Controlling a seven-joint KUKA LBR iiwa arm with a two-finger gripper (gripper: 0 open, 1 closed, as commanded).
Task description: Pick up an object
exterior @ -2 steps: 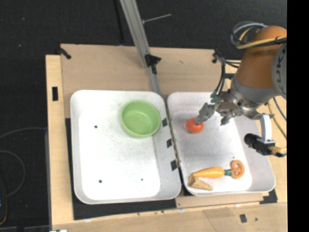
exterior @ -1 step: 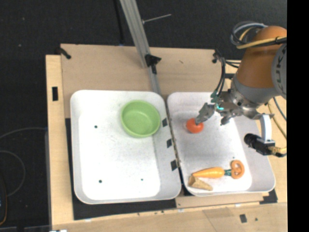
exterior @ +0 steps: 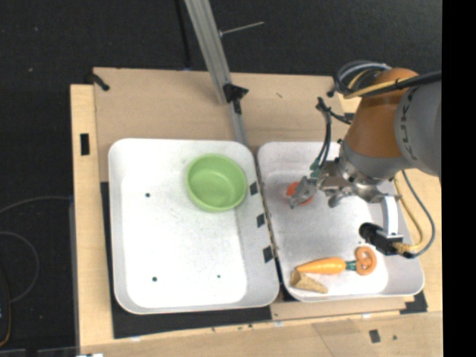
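My gripper (exterior: 303, 193) is low in the upper left part of the right bin (exterior: 327, 222), reaching in from the right. A small red object (exterior: 294, 190) lies right at its tip; whether it is between the fingers is unclear. An orange carrot (exterior: 323, 265) lies near the bin's front edge. A tan wedge (exterior: 306, 281) is just in front of the carrot, and an orange ring-shaped piece (exterior: 365, 259) is at its right end.
A green bowl (exterior: 216, 183) stands upright in the back right of the left bin (exterior: 149, 236). A grey metal post (exterior: 212, 47) slants up from the bench behind the bins. The grey and orange arm covers the right bin's back right corner.
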